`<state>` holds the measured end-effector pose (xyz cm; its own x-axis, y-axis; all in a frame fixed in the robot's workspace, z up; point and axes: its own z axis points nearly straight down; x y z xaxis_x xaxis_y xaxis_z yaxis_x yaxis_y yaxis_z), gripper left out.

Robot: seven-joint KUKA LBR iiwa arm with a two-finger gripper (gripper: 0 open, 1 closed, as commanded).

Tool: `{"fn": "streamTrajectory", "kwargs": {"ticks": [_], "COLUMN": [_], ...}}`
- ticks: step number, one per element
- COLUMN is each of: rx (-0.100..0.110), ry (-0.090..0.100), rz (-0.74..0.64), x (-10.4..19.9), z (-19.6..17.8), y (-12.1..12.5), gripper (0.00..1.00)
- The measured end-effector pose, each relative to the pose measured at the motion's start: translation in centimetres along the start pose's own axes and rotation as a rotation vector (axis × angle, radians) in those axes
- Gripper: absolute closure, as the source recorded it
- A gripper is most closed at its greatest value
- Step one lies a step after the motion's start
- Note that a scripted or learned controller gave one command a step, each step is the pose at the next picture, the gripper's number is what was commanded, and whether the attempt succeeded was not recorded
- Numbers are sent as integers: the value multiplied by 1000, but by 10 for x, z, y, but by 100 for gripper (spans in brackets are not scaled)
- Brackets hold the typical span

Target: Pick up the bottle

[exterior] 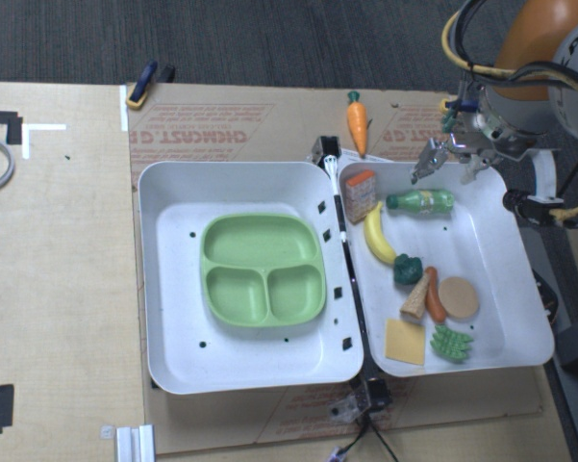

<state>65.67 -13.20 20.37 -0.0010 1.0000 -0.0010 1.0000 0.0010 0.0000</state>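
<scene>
Bottle lying in the right bin, gripper above the bin's far edge.

The bottle [420, 201] is laid on its side near the right bin's [519, 258] far edge, beside a small carton [360, 193] and a banana [379, 236]. The gripper [451, 159] is seen spread apart, nothing clamped, just beyond the bottle.
</scene>
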Motion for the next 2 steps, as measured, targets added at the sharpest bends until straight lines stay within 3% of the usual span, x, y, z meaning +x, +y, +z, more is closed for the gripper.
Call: {"fn": "streamTrajectory", "kwargs": {"ticks": [1,2], "rx": [-2,1], "ry": [-2,0], "rz": [-2,55], "x": [0,21], "z": [-10,-50], "y": [0,-58], "gripper": [100,100]}}
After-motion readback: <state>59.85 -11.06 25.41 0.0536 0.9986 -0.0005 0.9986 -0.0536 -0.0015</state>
